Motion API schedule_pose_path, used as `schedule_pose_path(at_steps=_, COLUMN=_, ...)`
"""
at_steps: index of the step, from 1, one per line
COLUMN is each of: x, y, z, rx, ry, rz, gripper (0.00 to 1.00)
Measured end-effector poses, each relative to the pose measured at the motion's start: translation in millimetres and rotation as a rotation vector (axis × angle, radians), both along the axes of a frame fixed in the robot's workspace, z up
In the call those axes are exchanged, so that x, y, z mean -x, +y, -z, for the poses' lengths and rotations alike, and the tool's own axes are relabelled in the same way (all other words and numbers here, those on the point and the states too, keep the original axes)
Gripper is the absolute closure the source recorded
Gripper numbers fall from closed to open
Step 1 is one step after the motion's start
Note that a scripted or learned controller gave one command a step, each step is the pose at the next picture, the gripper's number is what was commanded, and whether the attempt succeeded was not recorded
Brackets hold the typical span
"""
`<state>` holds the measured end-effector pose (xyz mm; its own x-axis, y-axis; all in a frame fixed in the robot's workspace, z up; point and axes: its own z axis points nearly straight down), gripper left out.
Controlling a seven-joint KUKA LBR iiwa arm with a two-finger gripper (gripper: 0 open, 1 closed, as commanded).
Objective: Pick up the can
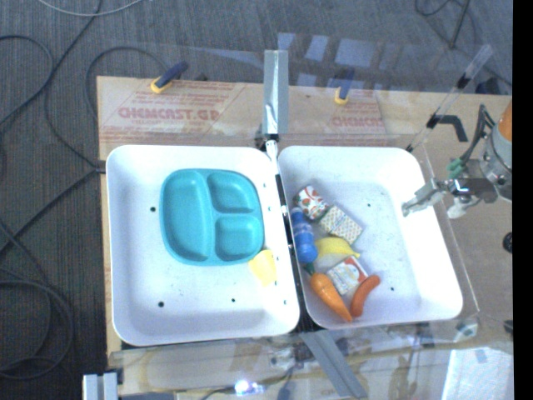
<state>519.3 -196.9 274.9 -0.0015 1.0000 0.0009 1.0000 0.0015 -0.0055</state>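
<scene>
Two shallow white bins side by side on a board stencilled with faded red lettering; smooth moulded plastic, rounded corners. Landmark for all places: the can [311, 202]

Left bin [133, 307], across the shared rim from the can: holds a teal tray [211, 216], three compartments, glossy, soft rounded outline. A pale yellow block [263, 266] lies just off the tray's lower right corner, near the rim, below-left of the can

Right bin [416, 282]: things clustered along its left side, the can at the top of the cluster

Arm: grey gripper [433, 195] hangs over the bin's right edge, well apart from the can and level with it; whether its fingers are parted or closed, cannot tell. Nothing visibly between them

Can: small, short, rounded, lying tilted; white with red patterned label. Exact print too small to read

Just right of and below the can, touching or nearly so: a flat packet [341, 223], pale, fine checked pattern. Below the can: a blue bottle [303, 238] against the bin's left wall. Further below: yellow rounded lump [336, 247], then a white and red carton [347, 271], an orange carrot [331, 297], a red sausage shape [365, 293], both smooth, tapering
</scene>
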Motion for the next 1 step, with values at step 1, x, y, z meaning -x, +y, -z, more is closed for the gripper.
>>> schedule_pose_path(at_steps=1, x=-70.3, y=49.4, z=33.4, rx=0.001, ry=0.001, rz=0.135, gripper=0.0)
